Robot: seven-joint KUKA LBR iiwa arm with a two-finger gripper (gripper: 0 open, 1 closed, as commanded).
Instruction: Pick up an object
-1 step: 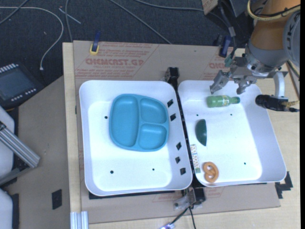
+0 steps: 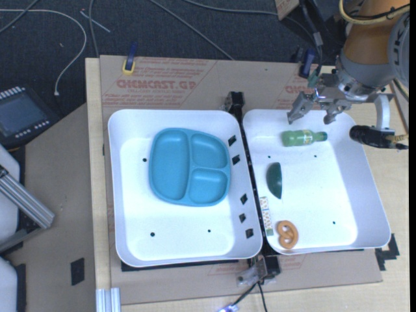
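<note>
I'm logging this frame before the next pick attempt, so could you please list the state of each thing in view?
Claw: open, holding nothing, above the right bin's far edge.
Bottle: lying on its side in the right bin, just below the claw.
Green piece: lying flat, right bin.
Pretzel: lying flat, right bin's near corner.
Blue plate: right side up, left bin.

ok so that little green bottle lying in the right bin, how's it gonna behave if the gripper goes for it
The green bottle lies on its side on the bin's smooth floor, so it will probably roll if nudged sideways. It looks small and plastic, likely light and fairly stiff. Its rounded body may slip from the open gripper unless squeezed across the middle.
</note>
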